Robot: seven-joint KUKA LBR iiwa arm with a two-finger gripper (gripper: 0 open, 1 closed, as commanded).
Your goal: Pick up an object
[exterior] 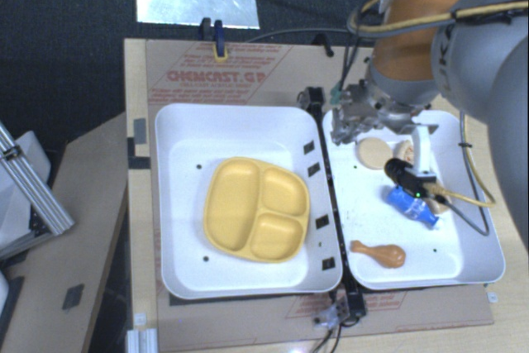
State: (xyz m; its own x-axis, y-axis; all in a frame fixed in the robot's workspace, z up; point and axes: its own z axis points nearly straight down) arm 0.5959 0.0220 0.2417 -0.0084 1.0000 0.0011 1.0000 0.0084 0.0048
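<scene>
The nearest thing to pick is a pale tan disc point(374, 152), flat, round and smooth, lying on the floor of the right bin point(463, 254) near its 11 o'clock corner. The gripper point(347, 131) hangs over that same corner, close to the wall shared with the left bin point(240, 118). The disc sits just beside the gripper at about 4 o'clock, and nothing shows in the gripper's grasp. Whether it is released or clenched I cannot tell, as the wrist hides it from above.

A small peach-coloured piece point(405, 150) lies at 3 o'clock of the disc, partly hidden by the robot. A blue object point(411, 205), crumpled-looking and tilted, lies farther off at 4 o'clock of the gripper, near the middle of the right bin. A brown drumstick-shaped toy point(378, 253) lies well apart at 5 o'clock, its thick end pointing to 3 o'clock, near the bin's front wall.

The left bin holds one thing: a yellow divided plate point(256, 209) with three compartments, lying flat around its centre, at 7 o'clock of the gripper.
</scene>
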